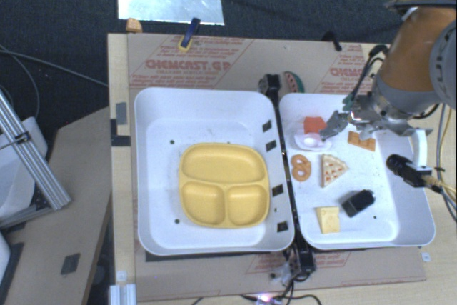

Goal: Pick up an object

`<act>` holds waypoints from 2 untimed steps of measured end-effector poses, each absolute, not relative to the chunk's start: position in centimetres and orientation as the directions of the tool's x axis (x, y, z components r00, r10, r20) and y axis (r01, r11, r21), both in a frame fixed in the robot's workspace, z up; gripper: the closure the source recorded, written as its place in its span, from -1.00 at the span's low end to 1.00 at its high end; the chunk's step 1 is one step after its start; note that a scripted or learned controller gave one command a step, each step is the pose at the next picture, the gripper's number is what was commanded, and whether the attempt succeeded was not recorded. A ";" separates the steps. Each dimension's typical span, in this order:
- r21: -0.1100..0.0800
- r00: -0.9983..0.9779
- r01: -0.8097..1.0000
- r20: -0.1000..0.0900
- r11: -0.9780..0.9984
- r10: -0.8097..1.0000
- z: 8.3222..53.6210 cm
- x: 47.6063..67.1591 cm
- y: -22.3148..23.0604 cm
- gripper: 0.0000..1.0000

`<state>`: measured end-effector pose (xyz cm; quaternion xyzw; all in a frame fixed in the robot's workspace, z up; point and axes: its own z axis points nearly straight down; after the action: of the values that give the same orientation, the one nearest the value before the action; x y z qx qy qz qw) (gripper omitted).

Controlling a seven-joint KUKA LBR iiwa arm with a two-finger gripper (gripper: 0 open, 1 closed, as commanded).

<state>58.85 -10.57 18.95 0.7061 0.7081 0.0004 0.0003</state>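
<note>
In the right bin (410, 225), nearest lies a yellow cheese block (328, 219), then a black piece (358, 202). Farther in sit a waffle wedge (332, 170) and pretzel (300, 168). The gripper (337, 126) hovers beside a red block (314, 125); its spread cannot be told. The left bin (153, 153) holds a yellow tray (223, 183).

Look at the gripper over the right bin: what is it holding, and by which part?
Nothing. The gripper hovers beside the red block, with nothing between its fingers.
</note>
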 end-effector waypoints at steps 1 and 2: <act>-0.009 0.004 1.000 0.003 -0.004 1.000 7.9 48.8 -11.6 -1.00; 0.005 -0.007 1.000 0.000 0.007 1.000 10.8 54.0 -8.4 -1.00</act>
<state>53.98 -8.45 10.79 0.7046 0.7096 0.0017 0.0018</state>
